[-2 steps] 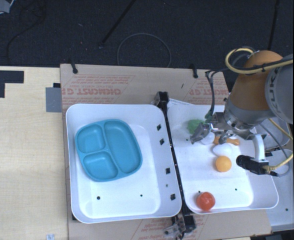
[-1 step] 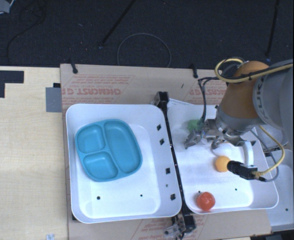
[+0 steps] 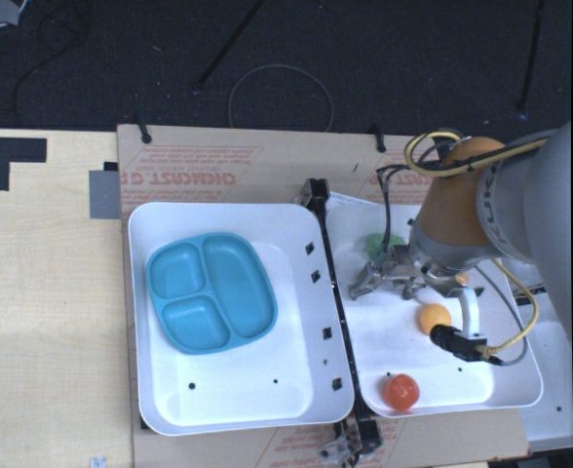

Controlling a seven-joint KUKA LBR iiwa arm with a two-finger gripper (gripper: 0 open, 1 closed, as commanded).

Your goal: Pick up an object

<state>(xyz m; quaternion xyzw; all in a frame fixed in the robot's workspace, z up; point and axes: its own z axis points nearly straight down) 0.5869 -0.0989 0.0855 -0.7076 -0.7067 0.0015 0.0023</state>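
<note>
The tool (image 3: 366, 283) hung low in the right bin (image 3: 520, 393), fingers spread and released, gripping nothing. A green object (image 3: 376, 245) sat just behind it, an orange ball (image 3: 434, 317) beside the wrist, a red ball (image 3: 401, 391) near the front rim. The blue divided plate (image 3: 210, 292) lay in the left bin (image 3: 228, 408).

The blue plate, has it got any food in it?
Empty. The blue plate lies flat in the left bin, and all three of its sections show only bare blue.

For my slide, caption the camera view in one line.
Gripper low in right bin near green item; blue tray in left bin.
</note>
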